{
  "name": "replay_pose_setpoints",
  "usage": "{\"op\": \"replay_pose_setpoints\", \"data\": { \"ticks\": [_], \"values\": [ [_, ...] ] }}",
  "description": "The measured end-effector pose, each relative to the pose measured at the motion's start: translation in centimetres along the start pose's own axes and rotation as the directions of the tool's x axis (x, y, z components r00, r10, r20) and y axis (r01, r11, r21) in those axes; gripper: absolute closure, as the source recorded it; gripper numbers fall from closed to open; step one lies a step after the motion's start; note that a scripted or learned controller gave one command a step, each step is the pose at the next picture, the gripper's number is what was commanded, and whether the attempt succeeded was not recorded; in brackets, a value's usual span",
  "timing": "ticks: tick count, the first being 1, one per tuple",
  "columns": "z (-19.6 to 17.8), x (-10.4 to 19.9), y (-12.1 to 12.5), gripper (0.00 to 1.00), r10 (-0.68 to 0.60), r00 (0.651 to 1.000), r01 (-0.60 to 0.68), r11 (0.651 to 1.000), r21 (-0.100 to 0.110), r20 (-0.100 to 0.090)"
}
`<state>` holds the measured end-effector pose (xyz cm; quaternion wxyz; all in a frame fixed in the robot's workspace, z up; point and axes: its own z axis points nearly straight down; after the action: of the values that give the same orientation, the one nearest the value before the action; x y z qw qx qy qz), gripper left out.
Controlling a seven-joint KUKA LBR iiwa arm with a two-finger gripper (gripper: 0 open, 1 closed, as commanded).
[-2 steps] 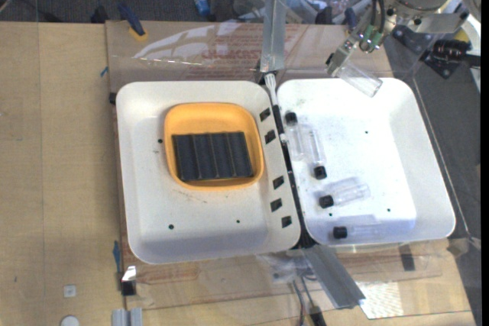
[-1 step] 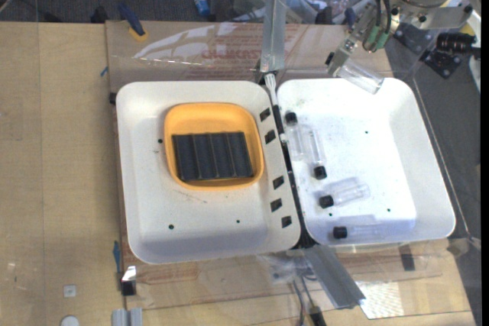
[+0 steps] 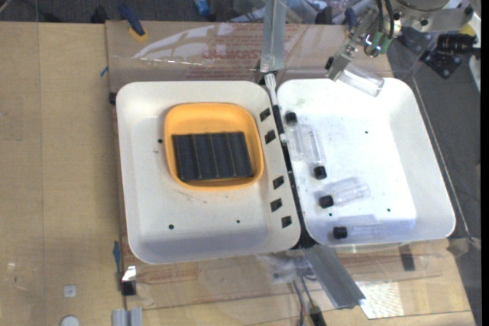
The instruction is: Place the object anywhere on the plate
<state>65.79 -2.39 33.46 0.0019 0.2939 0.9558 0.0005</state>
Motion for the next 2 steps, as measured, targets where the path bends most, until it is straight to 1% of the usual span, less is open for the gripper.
{"op": "replay_pose_setpoints", "data": {
  "ticks": [1,2],
  "values": [
    [-0.3,0.0,0.2,1.0,-0.111,0.994,0.111,0.994,-0.002,0.003],
    [-1.6,-0.7,-0.7,1.0,-0.15,0.989,0.15,0.989,-0.002,0.006]
  ]
}}
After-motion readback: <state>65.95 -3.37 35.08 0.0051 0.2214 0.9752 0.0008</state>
